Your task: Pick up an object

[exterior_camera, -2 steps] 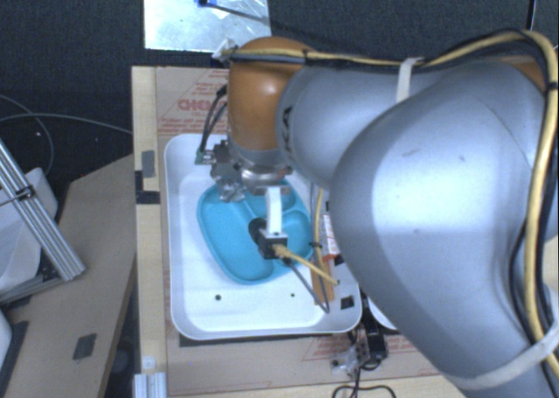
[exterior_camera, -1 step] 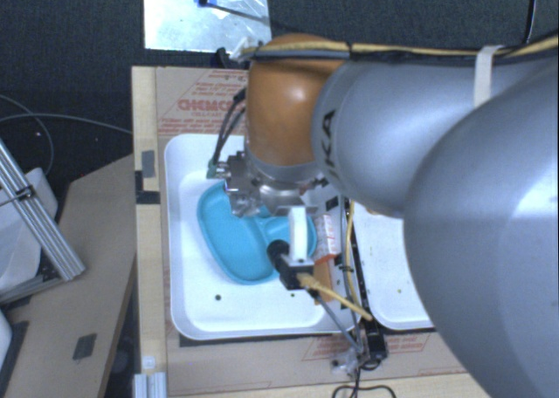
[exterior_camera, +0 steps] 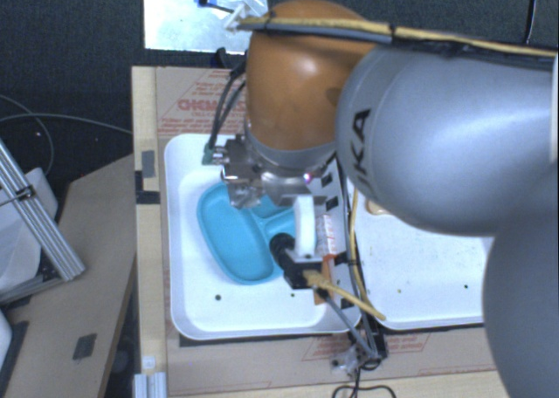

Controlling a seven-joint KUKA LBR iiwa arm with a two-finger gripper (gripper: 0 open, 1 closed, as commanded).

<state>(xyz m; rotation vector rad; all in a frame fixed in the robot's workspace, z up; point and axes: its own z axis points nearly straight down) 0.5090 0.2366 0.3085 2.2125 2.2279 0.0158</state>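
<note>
Behind your worktop (exterior_camera: 148, 169) the floor (exterior_camera: 61, 30) is dark and carpet-like. At upper centre of the frame lies a shiny silver sheet (exterior_camera: 183, 3). At the left edge you see a slanted aluminium rail (exterior_camera: 39, 222) over a tan board (exterior_camera: 87, 300), with thin black cables (exterior_camera: 52, 121) curving across the dark floor.

Fixed overhead view, looking down at a slant on my bench. My arm (exterior_camera: 437, 126) enters from the right and stands close to the lens, covering much of the frame. The left bin (exterior_camera: 188, 300) serves as landmark: the second bin (exterior_camera: 428, 291) lies to its right, dark floor to its left and beyond it.
</note>
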